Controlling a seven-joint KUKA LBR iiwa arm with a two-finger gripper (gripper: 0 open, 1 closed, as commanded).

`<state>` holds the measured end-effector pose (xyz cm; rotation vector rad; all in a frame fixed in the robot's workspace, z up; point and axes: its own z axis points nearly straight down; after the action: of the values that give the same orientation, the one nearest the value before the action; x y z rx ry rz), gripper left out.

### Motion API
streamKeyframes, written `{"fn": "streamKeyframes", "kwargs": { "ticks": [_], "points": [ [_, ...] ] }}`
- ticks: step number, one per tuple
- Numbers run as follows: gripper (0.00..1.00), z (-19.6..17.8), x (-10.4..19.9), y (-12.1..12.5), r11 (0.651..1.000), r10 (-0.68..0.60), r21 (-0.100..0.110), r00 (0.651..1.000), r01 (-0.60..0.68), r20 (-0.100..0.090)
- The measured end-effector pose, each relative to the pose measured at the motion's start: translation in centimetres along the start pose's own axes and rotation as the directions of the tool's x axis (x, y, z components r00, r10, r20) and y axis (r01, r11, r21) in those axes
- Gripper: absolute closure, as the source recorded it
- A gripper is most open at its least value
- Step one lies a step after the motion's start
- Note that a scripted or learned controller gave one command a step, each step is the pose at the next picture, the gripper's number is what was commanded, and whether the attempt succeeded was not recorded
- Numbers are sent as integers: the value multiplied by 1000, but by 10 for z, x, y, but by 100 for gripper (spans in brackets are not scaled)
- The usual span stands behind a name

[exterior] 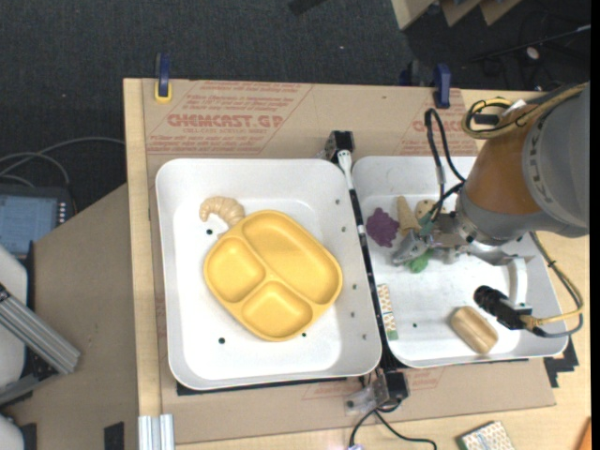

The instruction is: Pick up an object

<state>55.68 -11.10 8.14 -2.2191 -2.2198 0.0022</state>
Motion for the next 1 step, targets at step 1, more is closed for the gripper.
{"fn": "streamKeyframes", "kwargs": {
  "ticks": [1],
  "points": [
    [100, -14, -1, 1, 1000, 0, -5, 1000, 0, 2]
  ]
}}
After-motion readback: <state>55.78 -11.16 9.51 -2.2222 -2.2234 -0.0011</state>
